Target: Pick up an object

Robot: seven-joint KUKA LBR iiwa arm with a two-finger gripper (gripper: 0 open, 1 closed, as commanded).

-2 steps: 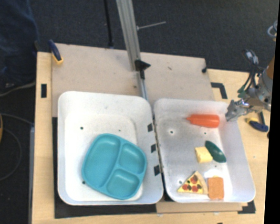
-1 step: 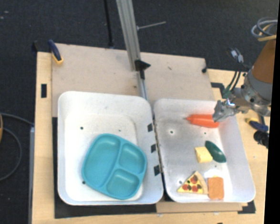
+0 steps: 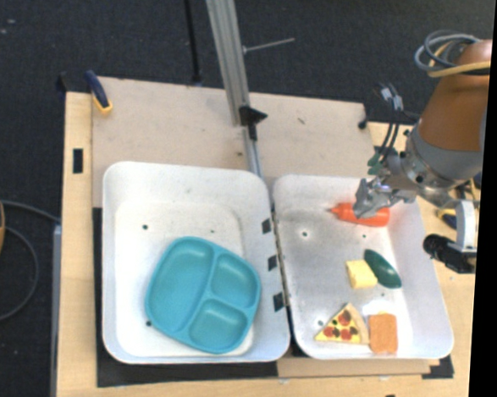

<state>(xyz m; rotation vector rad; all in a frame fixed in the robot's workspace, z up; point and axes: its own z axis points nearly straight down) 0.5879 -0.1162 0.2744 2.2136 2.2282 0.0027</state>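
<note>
Gripper [image 3: 372, 204] sitting directly over orange carrot [image 3: 359, 214], far end of right bin [image 3: 312, 266]; carrot's long axis running left-right; finger opening: cannot tell.

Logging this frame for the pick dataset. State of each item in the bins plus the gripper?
gripper: low over the orange piece
orange piece: lying flat, right bin
yellow block: touching green piece
green piece: lying flat
pizza slice: flat
orange slab: flat
teal divided plate: upright, left bin
</note>
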